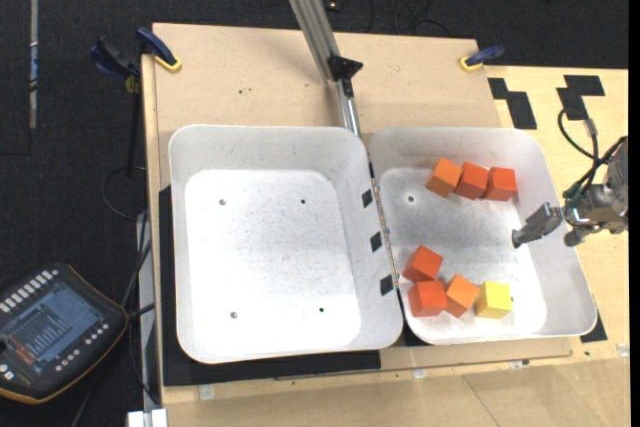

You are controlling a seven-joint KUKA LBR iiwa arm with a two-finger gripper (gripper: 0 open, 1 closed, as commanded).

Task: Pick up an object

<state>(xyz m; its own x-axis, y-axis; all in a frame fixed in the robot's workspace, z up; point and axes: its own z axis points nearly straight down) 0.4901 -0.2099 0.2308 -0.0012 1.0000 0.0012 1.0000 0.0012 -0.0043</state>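
The right bin [560, 310] holds several small cubes. A row of three lies at its back: an orange cube [444, 177], a second orange cube [473, 181] and a red-orange cube [502, 182]. Towards the front lie a red-orange cube [424, 264], a red cube [429, 297], an orange cube [462, 294] and a yellow cube [494, 299]. My gripper [548, 235] hangs over the bin's right side, open, with nothing between its fingers. It is to the right of all the cubes and touches none.
The left bin [190, 215] stands beside the right one. A slanted metal pole [310, 5] comes down to the gap between the bins at the back. A teach pendant [50, 325] lies off the bench at lower left. Clamps grip the board's back corners.
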